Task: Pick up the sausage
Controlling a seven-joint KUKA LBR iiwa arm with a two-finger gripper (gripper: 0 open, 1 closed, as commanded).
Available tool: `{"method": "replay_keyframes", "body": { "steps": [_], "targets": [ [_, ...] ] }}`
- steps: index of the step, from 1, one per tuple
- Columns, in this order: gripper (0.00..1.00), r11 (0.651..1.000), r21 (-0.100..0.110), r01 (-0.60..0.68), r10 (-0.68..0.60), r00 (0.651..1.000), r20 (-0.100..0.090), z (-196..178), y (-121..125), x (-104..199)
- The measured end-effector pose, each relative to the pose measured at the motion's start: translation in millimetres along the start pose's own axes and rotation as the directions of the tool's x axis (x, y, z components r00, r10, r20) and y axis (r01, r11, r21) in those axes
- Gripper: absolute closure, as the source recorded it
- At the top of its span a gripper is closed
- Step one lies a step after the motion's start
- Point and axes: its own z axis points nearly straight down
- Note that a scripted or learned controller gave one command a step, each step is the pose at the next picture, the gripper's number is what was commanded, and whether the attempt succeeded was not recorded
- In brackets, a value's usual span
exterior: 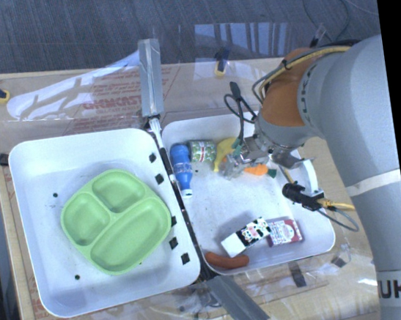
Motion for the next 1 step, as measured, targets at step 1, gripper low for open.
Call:
{"method": "replay_keyframes", "body": {
  "steps": [1],
  "targets": [
    [1.0,1.0,0.006,0.004,-0.004,1.0,-0.003,-7.0,-0.6,0.6]
  ]
}}
